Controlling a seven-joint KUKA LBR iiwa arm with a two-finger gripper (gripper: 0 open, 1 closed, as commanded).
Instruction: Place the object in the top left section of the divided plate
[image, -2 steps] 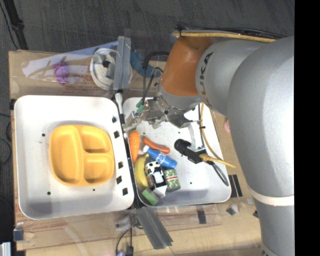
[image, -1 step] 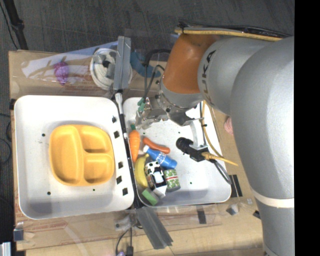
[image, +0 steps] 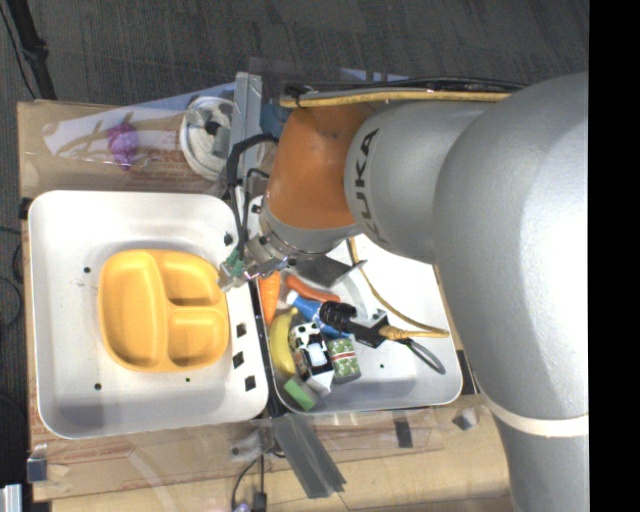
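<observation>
A small greenish thing (image: 234, 264), pale at one end, right at the tip of the gripper (image: 243, 262). Poised over the rim shared by the two bins, just beside the right edge of the divided plate (image: 130, 310). Too small and blurred to name, or to give a long axis or heading. Impossible to tell whether clamped by the gripper or merely lying under it. Gripper state, apart or together, likewise impossible to tell, hidden below the wrist.

Plate plain yellow, glossy, rounded at the corners, lying flat on the floor of the left bin (image: 60, 400), about at its middle. Three wells, parted by a T-shaped ridge: one long well down the left side of the view, running top to bottom, and two shorter wells stacked on the right side. Slightly taller than wide in the view, edges roughly square to the bin walls.

Right bin (image: 440, 385) crowded toward its lower left. A yellow banana (image: 281, 345) lengthwise along the left wall, an orange piece (image: 290, 290) above it, a blue piece (image: 310, 305) beside that, and a green-and-white block (image: 343, 360) at the lower end of the heap. Grey arm (image: 450, 180) with its orange band reaching in from the right, covering much of that bin.

Beyond the bins, at the bench's upper left, a purple item (image: 122, 143) on a clear sheet and a pale round container (image: 207, 135).
</observation>
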